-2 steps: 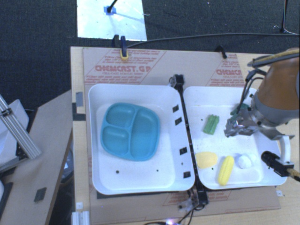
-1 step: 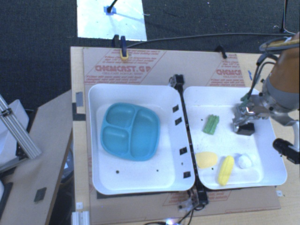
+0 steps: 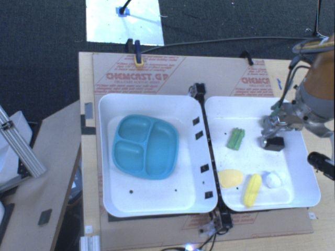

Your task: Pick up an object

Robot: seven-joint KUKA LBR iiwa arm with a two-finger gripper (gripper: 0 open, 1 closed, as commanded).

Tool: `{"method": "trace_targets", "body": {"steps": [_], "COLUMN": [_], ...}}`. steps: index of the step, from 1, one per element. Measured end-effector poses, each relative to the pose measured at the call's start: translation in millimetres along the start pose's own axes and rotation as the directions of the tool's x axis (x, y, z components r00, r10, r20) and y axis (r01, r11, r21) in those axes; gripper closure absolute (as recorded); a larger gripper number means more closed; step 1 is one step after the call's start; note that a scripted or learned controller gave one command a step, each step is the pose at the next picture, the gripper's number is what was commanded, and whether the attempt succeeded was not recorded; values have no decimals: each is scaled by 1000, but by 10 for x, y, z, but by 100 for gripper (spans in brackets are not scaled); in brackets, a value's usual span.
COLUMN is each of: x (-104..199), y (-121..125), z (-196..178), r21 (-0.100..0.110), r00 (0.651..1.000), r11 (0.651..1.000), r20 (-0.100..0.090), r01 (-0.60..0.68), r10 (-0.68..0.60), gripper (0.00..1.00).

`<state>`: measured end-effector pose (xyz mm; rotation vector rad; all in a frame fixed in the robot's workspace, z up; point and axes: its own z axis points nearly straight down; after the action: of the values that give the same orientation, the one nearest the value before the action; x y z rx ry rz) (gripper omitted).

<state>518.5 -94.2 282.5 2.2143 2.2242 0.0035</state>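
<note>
Reaching in from three o'clock, the grey arm hangs over the right bin, which sits beside the left bin on the tabletop. A blue divided plate takes up the middle of the left bin. In the right bin, going down in size: a yellow banana-like piece at six o'clock, a pale yellow lump just beside it toward seven, a green ridged block near the centre, a white ball toward five, and a small dark block at about two o'clock. The end effector sits right above that dark block, seemingly touching it; whether it is released or clenched I cannot tell. The dark block looks like the likeliest target. To do this step well, the end effector should centre on the block, settle low enough to straddle its sides, close squarely, then rise straight up, keeping away from the bin wall.
</note>
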Motion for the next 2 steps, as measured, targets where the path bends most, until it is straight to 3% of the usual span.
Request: {"method": "trace_targets", "body": {"steps": [2], "x": [1009], "y": [184], "z": [28], "r21": [0], "r00": [1000], "r11": [1000], "r20": [-2], "r01": [6], "r10": [-6], "gripper": [100]}}
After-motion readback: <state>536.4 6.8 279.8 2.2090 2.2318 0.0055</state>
